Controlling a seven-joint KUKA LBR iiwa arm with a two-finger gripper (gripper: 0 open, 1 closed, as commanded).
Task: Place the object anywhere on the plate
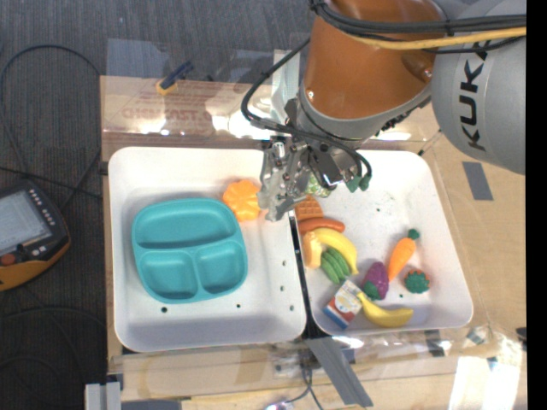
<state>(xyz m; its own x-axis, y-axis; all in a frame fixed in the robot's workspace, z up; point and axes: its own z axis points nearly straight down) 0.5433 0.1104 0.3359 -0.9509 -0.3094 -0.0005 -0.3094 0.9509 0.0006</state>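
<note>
Grey two-finger gripper (275,196), finger state unclear, hangs over the divider between the bins, small orange plastic pumpkin-like toy (242,198) just left of it in left bin, teal three-compartment plastic plate (189,248) down-left beyond.

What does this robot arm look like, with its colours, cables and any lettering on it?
The arm is light grey and rounded, with black KUKA lettering on its side. A wide glossy orange band sits above the wrist. Black cables loop around the band and down beside it. Below hangs the gripper, a cluster of silvery metal parts and thin wires.
</note>
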